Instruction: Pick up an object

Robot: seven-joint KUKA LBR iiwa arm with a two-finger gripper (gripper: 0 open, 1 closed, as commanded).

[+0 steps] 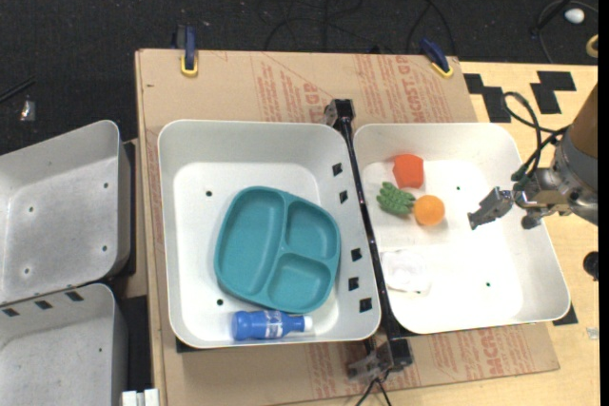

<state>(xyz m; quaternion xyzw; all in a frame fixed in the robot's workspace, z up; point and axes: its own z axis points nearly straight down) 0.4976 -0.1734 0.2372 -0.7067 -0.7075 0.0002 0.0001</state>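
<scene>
**Surfaces and finishes**

Both white bins point(249, 140) look like smooth, slightly glossy plastic. The teal divided plate point(277, 248) is matt plastic. The blue bottle point(269, 325) shines faintly. The tabletop point(285, 86) resembles printed brown cardboard. The floor point(86, 5) at the upper left looks dark, speckled and rough.

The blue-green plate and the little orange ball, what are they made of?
The plate looks like plastic: one even teal colour, smooth, moulded into three compartments, with a soft sheen. The orange ball could be plastic or rubber, maybe a toy fruit; it is small, smooth and evenly coloured, so I can't tell for sure.
</scene>
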